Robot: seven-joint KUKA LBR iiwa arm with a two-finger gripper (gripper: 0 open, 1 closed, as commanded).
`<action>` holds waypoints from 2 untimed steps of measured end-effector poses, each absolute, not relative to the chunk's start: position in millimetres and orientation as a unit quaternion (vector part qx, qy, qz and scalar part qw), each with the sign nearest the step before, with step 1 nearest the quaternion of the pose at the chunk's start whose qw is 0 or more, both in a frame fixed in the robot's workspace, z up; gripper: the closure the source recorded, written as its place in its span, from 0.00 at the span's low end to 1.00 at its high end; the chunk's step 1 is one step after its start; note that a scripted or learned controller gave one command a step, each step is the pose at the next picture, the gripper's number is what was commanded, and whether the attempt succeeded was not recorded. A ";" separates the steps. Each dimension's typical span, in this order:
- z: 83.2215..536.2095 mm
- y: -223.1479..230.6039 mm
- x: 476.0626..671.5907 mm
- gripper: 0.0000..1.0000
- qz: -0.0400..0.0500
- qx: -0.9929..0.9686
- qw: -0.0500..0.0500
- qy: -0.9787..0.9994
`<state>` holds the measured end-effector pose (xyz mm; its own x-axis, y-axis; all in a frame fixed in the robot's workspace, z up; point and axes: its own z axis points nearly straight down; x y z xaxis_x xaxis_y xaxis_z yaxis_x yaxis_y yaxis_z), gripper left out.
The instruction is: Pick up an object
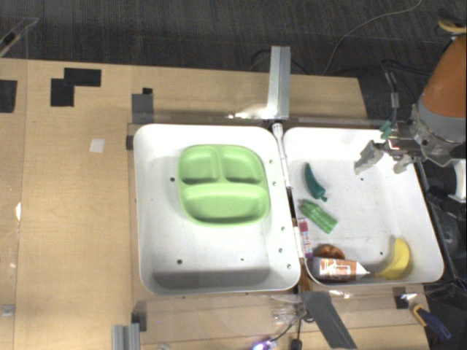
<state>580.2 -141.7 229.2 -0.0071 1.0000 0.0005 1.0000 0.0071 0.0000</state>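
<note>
In the right bin (365,203) lie a dark green curved piece (314,181), a light green bottle (318,216), a yellow banana (396,258) and a brown packaged item (333,262) with an orange-and-white label. My gripper (382,157) hangs over the bin's far right part, its two fingers spread apart with nothing between them. One fingertip (363,165) points down-left, and the other sits near the bin's right rim. The gripper is well apart from all the objects.
The left bin (157,217) holds a green divided plate (222,183). A metal divider (287,195) runs between the bins, and an upright metal post (280,79) stands behind them. A thin pink-and-white stick (304,235) lies along the right bin's left wall.
</note>
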 end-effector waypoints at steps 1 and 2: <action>162.8 -103.5 582.2 0.00 0.000 -0.704 0.000 -0.710; 192.1 -70.0 603.1 0.00 -0.001 -0.610 -0.001 -0.793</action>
<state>603.1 -70.0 192.1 -0.2567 0.9665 -0.0004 0.9665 0.2567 0.0025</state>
